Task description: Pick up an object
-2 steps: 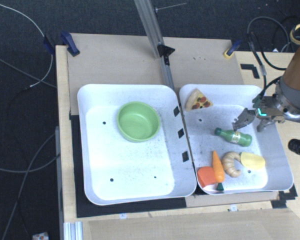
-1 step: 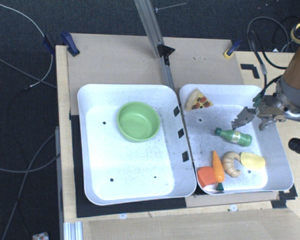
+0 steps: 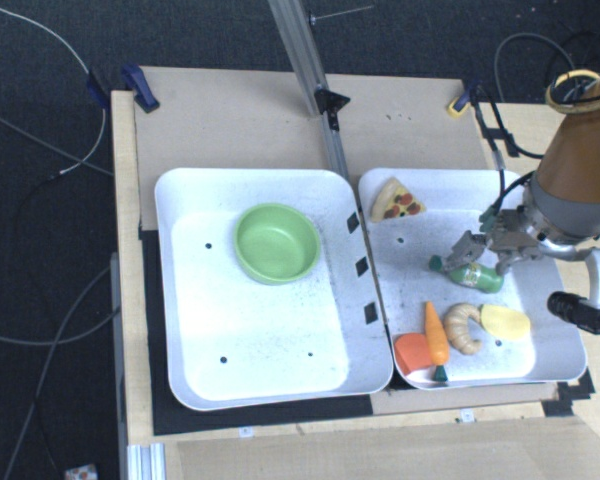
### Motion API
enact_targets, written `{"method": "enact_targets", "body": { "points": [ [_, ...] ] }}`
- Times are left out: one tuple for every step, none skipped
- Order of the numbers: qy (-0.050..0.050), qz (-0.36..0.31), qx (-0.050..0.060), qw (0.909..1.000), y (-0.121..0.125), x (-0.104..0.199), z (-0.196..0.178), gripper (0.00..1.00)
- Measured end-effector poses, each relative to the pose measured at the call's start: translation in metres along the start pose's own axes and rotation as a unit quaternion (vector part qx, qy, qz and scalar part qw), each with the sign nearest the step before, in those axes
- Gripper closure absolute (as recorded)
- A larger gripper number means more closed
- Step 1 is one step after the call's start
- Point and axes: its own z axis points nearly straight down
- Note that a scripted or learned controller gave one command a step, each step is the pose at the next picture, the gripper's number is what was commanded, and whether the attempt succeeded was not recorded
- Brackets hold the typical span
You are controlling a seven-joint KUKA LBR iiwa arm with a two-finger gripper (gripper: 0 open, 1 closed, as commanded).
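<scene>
Green bottle [image 3: 472,274] lying on its side in the right bin [image 3: 550,193], roughly at mid-floor, cap end pointing toward the divider between the bins. Tool [image 3: 483,253] down right over the bottle, grey fingers spread and straddling it, one tip near the neck, the other near the body; impossible to tell whether touching or merely hovering above it. No sign of the bottle lifted off the bin floor.

Just below the bottle, toward the near rim: a tan croissant [image 3: 462,324], curved, with a pale yellow lemon [image 3: 505,321] just beside it on the arm's side. Left of the croissant, an orange carrot [image 3: 436,338] lying lengthwise, green tip at the near rim, resting against a red-orange block [image 3: 412,353] in the bin's near corner. Well above the bottle, near the far corner by the divider, a pizza slice [image 3: 395,201], apart from everything else.

Right of the bottle, the arm [image 3: 575,178], grey with an orange band, reaching in across the bin's far-side rim, cables trailing behind it.

Left of the bottle, past the divider, the left bin [image 3: 190,368] holding a green bowl [image 3: 277,242], upright, in the far half.

Under both bins, a tan surface [image 3: 220,118] with blue clamps at its far corners, and a metal rail [image 3: 298,38] running from the far edge down toward the divider.
</scene>
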Motion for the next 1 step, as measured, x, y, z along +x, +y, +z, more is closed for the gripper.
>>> {"method": "enact_targets", "body": {
  "points": [
    [0.0, 0.001, 0.001, 1.0, 0.0026, 0.0041, 0.0452, 0.0]
  ]
}}
